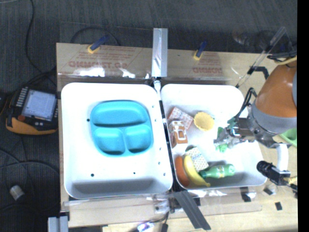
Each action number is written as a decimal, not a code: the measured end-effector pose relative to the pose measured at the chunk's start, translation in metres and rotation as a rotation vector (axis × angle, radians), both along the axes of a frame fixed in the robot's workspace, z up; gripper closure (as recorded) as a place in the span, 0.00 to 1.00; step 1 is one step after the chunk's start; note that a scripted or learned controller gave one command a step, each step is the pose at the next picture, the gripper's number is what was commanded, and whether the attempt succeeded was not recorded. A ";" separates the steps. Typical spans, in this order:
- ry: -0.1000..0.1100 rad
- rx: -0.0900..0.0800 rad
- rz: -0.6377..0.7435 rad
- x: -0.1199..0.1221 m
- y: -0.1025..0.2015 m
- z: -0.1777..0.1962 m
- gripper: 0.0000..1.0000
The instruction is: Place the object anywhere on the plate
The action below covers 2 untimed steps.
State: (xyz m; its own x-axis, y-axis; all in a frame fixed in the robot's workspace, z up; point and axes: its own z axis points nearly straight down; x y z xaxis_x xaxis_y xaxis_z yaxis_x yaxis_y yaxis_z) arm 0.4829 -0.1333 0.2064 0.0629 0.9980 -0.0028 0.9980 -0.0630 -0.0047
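Grey two-finger gripper (223,140) low in right white bin (239,96), grip state unclear, light-blue three-compartment plastic plate (120,126) in left white bin (77,139), green plastic bottle (217,170) near front wall

We note a smooth, glossy blue plastic plate (120,127) and two matt white plastic bins (77,178). The bench (125,62) looks like bare wood or board. A green plastic bottle (218,171) appears shiny.

Plate (120,127) in left bin (77,173), toy foods (198,149) in right bin (212,93), claw (226,138) over right bin
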 end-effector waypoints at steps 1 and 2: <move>0.000 0.002 0.029 0.000 0.054 0.008 1.00; -0.001 0.001 0.206 0.065 0.135 0.037 1.00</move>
State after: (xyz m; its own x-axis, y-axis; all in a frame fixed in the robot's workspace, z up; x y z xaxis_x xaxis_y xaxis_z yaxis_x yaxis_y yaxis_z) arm 0.5474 0.0015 0.2430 -0.1424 0.9898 -0.0022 0.9898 0.1424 -0.0037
